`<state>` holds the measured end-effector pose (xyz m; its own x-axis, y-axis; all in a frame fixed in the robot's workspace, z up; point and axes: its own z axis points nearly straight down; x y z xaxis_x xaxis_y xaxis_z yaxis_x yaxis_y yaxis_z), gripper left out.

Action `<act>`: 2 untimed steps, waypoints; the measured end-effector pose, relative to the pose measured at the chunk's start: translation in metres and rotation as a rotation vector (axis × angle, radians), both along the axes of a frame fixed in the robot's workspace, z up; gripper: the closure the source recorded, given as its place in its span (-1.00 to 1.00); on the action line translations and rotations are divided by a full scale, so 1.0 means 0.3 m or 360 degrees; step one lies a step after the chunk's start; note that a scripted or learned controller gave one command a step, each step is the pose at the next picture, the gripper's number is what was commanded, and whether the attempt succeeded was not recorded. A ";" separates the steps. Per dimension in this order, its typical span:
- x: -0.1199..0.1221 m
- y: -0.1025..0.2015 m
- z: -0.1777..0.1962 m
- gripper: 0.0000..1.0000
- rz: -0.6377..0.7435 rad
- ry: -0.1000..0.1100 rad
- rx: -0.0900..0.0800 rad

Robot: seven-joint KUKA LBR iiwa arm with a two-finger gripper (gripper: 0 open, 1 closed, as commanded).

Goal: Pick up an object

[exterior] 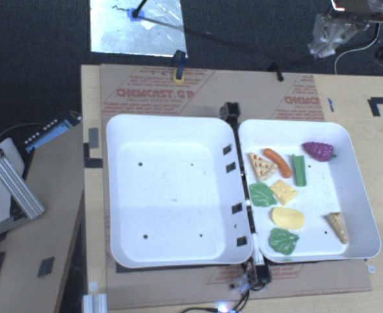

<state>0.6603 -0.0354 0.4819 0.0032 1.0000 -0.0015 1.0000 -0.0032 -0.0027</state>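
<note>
Board [159,90] under the bins reads "CHEMCAST GP" in red. Gripper [331,34] hangs at one o'clock, off the bench. Right bin [357,175], at four o'clock, holds toy foods: grapes [319,150], sausage [277,161], pizza [261,165], cheese [283,191], cone [338,225].

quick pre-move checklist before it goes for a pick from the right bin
1. Objects available in the right bin: ok, several toy foods lie there.
2. An isolated target: ok, the purple grapes and the cone lie apart from the rest.
3. Clustered items: not ok, the waffle slice and sausage nearly touch.
4. Pincer clear of the bins: ok, it sits beyond the bench's far right corner.
5. Pincer ready to grasp: cannot tell.
</note>
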 end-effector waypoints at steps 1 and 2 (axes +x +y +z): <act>0.028 0.086 0.007 1.00 0.0013 -0.0010 0.0001; 0.028 0.209 0.053 1.00 0.0017 -0.0011 0.0004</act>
